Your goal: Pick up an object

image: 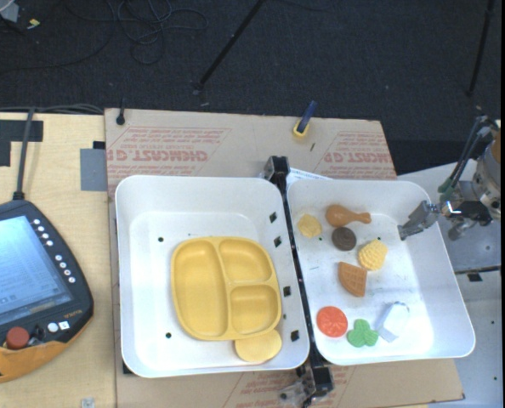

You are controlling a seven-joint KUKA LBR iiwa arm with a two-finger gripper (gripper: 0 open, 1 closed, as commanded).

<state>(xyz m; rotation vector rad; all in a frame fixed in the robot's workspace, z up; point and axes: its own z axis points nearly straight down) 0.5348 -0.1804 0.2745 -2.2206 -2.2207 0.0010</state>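
Gripper (416, 220) is hanging at the right bin's (456, 313) upper right rim, the grey arm reaching in behind it from the right; whether it is parted or closed I cannot tell at this size, and nothing is showing in its grasp. Every candidate is lying inside that bin, to the left of the gripper and mostly lower in the view. Taking the dark round piece (344, 239) as the landmark: the yellow waffle-like piece (372, 255) is sitting just to its right and a little below, making it the nearest thing to the gripper; the brown drumstick (347, 217) is lying just above, its long axis running left to right; a pale yellow piece (309, 225) is resting to its left; the orange wedge (353, 279) is lying below. Judging from this, the coming reach is calling for travel leftward and down into the bin.
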